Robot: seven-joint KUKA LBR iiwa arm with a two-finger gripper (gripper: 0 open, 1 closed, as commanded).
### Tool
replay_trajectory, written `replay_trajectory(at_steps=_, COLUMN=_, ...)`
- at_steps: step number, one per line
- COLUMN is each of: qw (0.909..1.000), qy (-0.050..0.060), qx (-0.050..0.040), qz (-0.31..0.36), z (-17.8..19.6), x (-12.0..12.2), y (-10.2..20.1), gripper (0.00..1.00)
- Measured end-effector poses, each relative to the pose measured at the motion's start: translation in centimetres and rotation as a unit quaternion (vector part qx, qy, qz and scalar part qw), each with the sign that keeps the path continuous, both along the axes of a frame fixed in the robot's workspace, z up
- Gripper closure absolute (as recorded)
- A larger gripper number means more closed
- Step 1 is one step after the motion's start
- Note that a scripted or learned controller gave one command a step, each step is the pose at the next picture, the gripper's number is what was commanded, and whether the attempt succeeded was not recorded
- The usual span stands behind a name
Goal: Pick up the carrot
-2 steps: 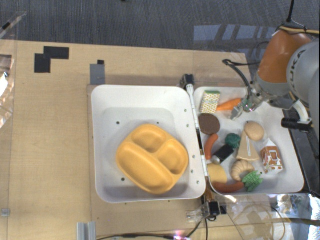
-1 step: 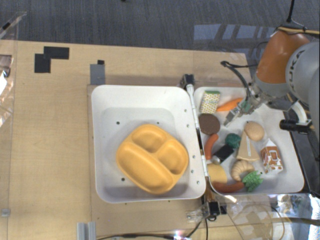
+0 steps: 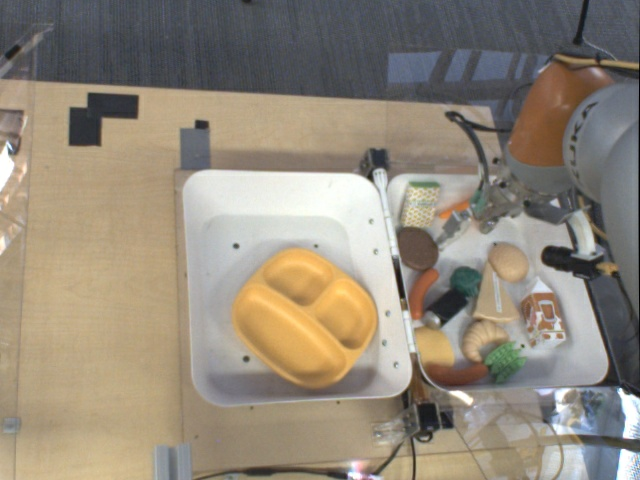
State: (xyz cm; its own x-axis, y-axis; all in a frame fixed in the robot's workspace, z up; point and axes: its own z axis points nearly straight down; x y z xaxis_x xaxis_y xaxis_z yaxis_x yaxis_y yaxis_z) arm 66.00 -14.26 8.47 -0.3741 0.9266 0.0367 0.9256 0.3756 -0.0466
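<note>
The carrot (image 3: 456, 209) is a small orange piece in the right bin (image 3: 585, 363), near its back left part, just right of a yellow-green corn block (image 3: 421, 203). My gripper (image 3: 462, 217) comes down from the right, under the orange band of the arm (image 3: 545, 118), and its tip is right at the carrot. Only a short orange end of the carrot pokes out to the left; the gripper covers the remainder. Whether the carrot is held cannot be made out.
The right bin is crowded: a brown round piece (image 3: 418, 248), a red-orange sausage (image 3: 423, 290), a green item (image 3: 465, 279), a beige egg (image 3: 508, 262), a croissant (image 3: 484, 337), a carton (image 3: 544, 315) and broccoli (image 3: 508, 360). The left bin (image 3: 215, 208) holds a yellow divided plate (image 3: 305, 315).
</note>
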Motion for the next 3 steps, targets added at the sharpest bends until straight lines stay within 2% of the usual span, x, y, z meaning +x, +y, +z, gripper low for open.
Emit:
replay_trajectory(at_steps=1, qw=0.9931, qy=-0.042, qx=-0.0106, qz=0.109, z=20.5, x=-3.3, y=-1.9, gripper=0.00)
replay_trajectory(at_steps=2, qw=0.9944, qy=-0.034, qx=-0.0074, qz=0.100, z=2.1, x=-1.6, y=-3.6, gripper=0.00)
replay_trajectory(at_steps=3, qw=0.9905, qy=-0.018, qx=-0.0045, qz=0.136, z=0.1, x=0.5, y=2.3, gripper=0.00)
